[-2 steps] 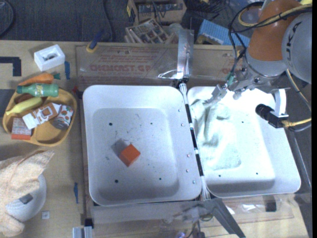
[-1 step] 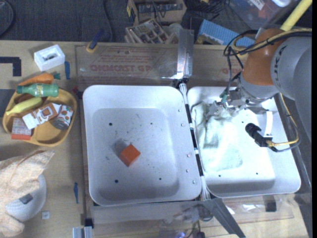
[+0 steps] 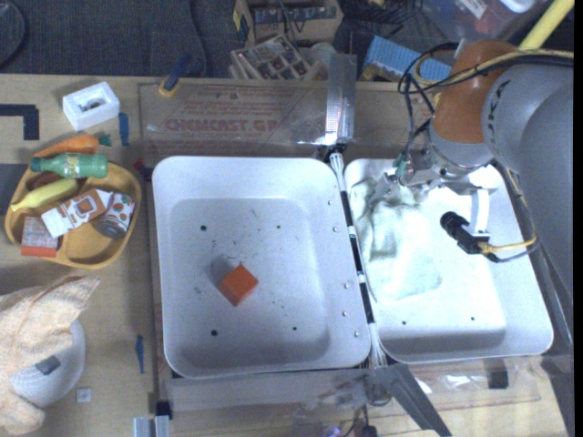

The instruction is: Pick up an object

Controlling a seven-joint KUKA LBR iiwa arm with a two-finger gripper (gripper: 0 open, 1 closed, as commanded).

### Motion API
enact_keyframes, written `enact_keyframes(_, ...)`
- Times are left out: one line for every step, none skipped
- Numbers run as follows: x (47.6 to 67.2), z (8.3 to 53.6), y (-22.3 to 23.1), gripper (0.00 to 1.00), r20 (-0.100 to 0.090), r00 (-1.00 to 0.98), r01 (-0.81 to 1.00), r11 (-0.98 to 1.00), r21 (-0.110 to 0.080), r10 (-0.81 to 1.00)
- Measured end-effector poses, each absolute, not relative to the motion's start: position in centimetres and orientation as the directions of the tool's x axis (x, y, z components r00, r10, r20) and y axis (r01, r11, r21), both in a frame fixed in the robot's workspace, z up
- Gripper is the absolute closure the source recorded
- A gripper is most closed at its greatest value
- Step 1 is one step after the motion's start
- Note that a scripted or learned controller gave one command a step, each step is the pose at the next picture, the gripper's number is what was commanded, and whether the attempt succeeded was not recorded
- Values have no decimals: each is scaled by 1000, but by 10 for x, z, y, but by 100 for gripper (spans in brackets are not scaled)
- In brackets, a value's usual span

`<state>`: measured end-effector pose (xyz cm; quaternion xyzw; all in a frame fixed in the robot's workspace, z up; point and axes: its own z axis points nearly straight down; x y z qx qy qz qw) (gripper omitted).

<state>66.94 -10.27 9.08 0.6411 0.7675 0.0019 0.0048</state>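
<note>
An orange cube (image 3: 240, 284) lies on the floor of the left bin (image 3: 182, 198), a little left of its middle. A pale, crumpled cloth (image 3: 393, 237) spreads over the left half of the right bin (image 3: 519, 330). My gripper (image 3: 406, 177) hangs from the grey arm with the orange band (image 3: 466, 89) at the far end of the right bin. It sits low over the cloth's upper edge, and its tips blend into the bright bin and cloth.
A black cable piece (image 3: 463, 230) dangles from the wrist over the right bin. A yellow bowl (image 3: 91, 248) of toy food stands left of the bins, with a beige cloth (image 3: 41, 321) below it. A clear plastic panel (image 3: 237, 121) lies behind the left bin.
</note>
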Motion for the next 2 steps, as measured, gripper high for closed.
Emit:
enact_keyframes(671, 103, -101, 100, -5, -180, 984, 180, 14, 984)
enact_keyframes(671, 103, -101, 0, -5, -180, 984, 180, 14, 984)
